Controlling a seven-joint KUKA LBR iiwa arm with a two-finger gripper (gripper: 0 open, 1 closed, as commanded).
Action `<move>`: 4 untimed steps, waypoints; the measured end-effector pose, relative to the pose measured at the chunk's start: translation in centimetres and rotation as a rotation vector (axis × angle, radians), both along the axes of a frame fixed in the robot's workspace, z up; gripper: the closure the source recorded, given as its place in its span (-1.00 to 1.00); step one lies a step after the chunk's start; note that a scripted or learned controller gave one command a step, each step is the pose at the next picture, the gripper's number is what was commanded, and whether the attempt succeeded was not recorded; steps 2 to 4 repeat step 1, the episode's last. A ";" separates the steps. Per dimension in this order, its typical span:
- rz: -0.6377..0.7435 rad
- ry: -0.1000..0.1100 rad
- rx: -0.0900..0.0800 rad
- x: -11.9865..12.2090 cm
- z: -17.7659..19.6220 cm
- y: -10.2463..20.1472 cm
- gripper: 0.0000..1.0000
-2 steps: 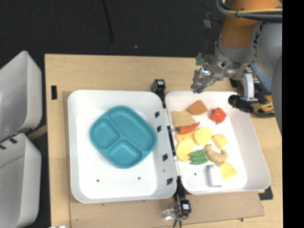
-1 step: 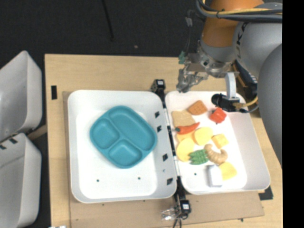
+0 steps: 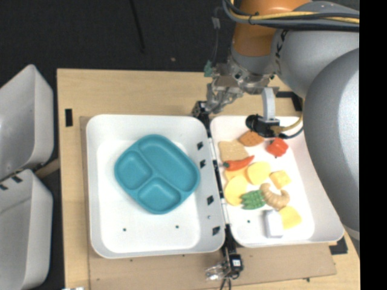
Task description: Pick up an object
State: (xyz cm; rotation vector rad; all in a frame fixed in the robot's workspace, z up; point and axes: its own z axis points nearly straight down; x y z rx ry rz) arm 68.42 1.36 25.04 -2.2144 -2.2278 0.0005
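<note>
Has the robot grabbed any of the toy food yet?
Not yet, it seems. The toy food all lies in the right bin, and the blue divided plate sits alone in the left bin. The gripper hangs over the far edge where the bins meet, with nothing seen in it. Picking something up is still left.

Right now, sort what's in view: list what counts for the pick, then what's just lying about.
For the pick:
claw, above the bins' far edge
right bin
toy food pile in it: red pepper, orange carrot, yellow pieces

Lying about:
left bin
blue divided plate in it
</note>
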 end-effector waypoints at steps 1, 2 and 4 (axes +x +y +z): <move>-0.001 0.003 -0.001 -0.3 -2.1 3.5 1.00; -0.001 0.003 -0.001 -0.3 -2.1 3.5 1.00; -0.001 0.003 -0.001 -0.3 -2.1 3.5 1.00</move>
